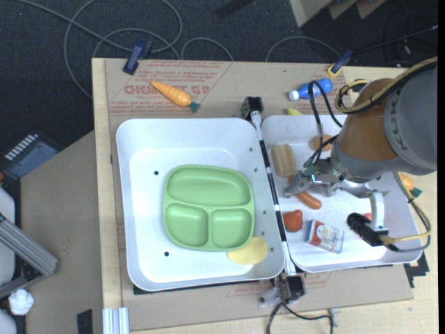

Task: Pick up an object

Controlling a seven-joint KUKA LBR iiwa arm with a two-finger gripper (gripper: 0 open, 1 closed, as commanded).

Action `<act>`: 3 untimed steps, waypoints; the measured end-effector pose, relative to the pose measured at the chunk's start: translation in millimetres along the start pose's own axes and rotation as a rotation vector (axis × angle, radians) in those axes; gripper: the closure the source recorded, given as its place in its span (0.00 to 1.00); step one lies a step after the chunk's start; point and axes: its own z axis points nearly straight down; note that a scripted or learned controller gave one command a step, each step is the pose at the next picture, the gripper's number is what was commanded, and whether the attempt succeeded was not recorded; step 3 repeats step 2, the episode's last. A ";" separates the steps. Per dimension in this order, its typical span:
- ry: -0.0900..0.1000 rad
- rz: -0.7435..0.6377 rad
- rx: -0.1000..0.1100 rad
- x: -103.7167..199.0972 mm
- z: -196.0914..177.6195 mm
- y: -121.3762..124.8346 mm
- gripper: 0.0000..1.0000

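Yellow piece sits by the green tray. Your gripper hangs over the orange sausage in the right bin; whether it grips anything, you cannot tell. Crowded neighbours risk a snag.

Two shallow white bins side by side on a cardboard-covered bench. In the left bin, a green divided tray with three compartments, and a pale yellow piece touching its lower right corner. Over the right bin, the grey arm with its orange band, reaching in from the right, the gripper low among the items. Just beside the gripper, a tan block above and an orange-red sausage-like piece below; lower down, a red piece and a small printed box. Outside the bins, a toy carrot lying on the cardboard near the far edge.
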 end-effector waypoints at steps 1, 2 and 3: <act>-0.001 0.000 -0.001 -0.2 -10.0 0.3 1.00; 0.000 -0.002 -0.003 79.4 -178.6 -42.0 1.00; 0.000 -0.002 -0.003 79.4 -178.6 -42.0 1.00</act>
